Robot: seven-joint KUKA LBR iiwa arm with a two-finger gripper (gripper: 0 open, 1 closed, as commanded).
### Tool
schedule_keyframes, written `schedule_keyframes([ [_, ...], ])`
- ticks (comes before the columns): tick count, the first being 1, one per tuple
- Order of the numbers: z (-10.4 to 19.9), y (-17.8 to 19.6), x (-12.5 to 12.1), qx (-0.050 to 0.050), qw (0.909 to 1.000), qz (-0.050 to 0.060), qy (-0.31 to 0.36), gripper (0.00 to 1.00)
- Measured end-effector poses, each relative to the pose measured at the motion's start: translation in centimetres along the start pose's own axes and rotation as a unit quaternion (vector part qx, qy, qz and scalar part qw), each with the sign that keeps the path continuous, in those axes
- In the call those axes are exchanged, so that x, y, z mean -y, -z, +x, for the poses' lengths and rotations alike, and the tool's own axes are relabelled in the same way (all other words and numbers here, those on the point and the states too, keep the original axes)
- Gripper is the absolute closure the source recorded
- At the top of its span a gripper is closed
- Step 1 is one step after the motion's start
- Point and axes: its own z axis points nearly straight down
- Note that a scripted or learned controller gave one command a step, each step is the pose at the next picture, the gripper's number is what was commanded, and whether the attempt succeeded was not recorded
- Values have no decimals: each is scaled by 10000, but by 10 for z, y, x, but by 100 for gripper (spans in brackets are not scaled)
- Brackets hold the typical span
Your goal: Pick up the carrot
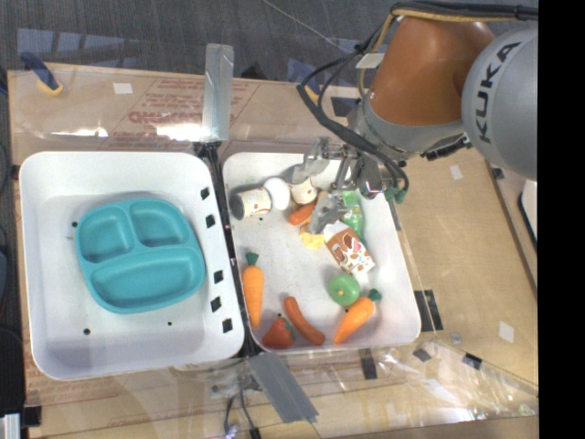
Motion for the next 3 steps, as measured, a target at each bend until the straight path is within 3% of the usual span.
schedule_keyframes([
  [1, 49, -177, 26, 14, 10000, -8, -68, 0],
  [2, 110, -171, 53, -23, 9712, -16, -2381, 0],
  [3, 109, -163, 51, -41, 9724, -18, -2331, 100],
])
